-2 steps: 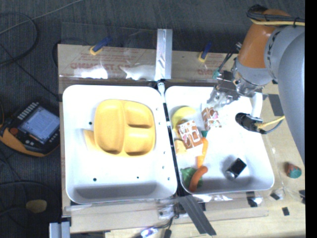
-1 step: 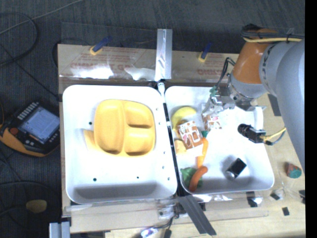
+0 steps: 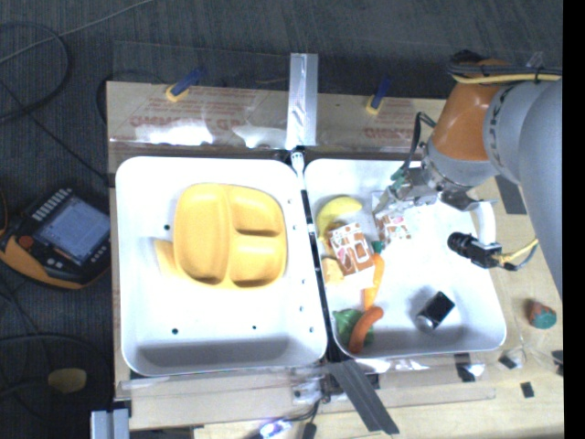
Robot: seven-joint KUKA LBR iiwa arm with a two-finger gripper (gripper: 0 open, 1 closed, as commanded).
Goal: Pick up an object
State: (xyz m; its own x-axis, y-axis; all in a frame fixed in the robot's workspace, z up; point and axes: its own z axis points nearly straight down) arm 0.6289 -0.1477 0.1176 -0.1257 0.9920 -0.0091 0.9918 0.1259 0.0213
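Observation:
My gripper (image 3: 400, 193) hangs over the upper middle of the right bin (image 3: 475, 332), reaching in from the right. Just below it lies a small white and red packet (image 3: 395, 227); I cannot tell whether the two touch. Left of the gripper sits a yellow rounded fruit (image 3: 336, 212). A red and white patterned box (image 3: 349, 245) leans beside the fruit. An orange carrot (image 3: 373, 280) lies below the box, and an orange and green vegetable (image 3: 356, 326) rests at the bin's front left. A black can (image 3: 435, 309) lies toward the front right.
The left bin (image 3: 137, 337) holds a yellow divided tray (image 3: 228, 234). A metal divider (image 3: 303, 99) stands at the back between the bins. A handheld device (image 3: 64, 231) lies on the floor to the left.

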